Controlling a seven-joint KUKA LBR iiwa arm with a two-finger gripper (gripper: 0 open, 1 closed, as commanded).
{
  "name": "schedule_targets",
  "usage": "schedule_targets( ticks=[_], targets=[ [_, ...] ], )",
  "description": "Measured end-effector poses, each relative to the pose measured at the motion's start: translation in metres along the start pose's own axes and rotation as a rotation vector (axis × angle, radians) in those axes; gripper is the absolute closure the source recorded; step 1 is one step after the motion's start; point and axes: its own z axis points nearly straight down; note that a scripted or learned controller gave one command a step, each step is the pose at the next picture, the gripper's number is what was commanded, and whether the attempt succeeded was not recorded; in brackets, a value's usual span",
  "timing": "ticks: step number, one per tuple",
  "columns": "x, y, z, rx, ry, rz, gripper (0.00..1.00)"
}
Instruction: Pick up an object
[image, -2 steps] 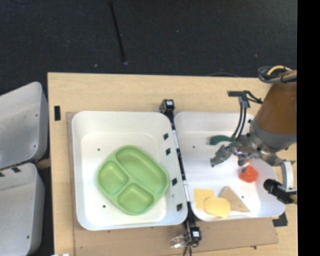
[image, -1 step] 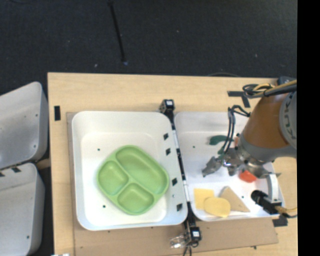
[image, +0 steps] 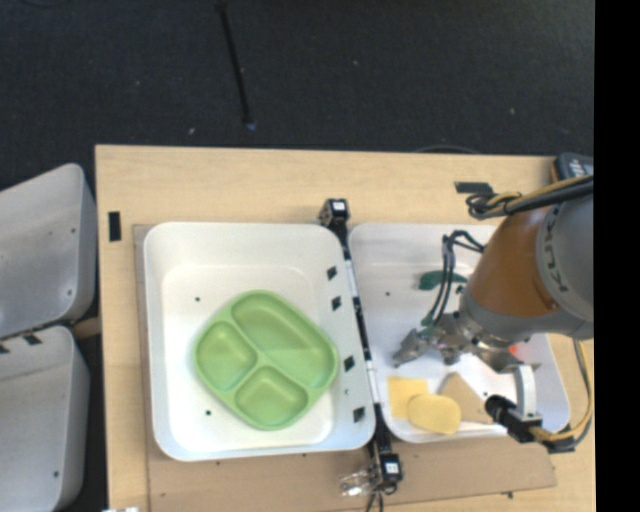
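In the right bin (image: 385, 262) lie a pale yellow square block (image: 404, 393), a rounder yellow piece (image: 434, 412) overlapping it, and a tan wedge (image: 466, 388) beside them. My gripper (image: 428, 345) hangs low in the bin's middle, just above and behind the yellow pieces. Its grey fingers (image: 409, 349) look spread, with nothing between them. A small green thing (image: 432, 281) and a red bit (image: 517, 349) show beside the arm. The arm's orange band (image: 510, 265) hides part of the bin.
The left bin (image: 165, 290) holds a green three-compartment plate (image: 264, 358). A divider with black clips (image: 350, 300) separates the bins. Cables (image: 535, 428) run along the right bin's front right corner. Wooden bench (image: 220, 180) surrounds both bins.
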Motion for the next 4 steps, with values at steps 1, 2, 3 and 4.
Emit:
schedule_targets(
  ticks=[1,2,3,4],
  targets=[
    [-0.001,0.001,-0.013,-0.005,0.001,0.007,1.0],
    [0.001,-0.002,-0.075,-0.01,-0.001,-0.005,1.0],
    [0.007,-0.006,-0.125,-0.01,-0.001,-0.005,1.0],
    [0.006,-0.005,-0.164,-0.01,-0.001,-0.005,1.0]
  ],
)
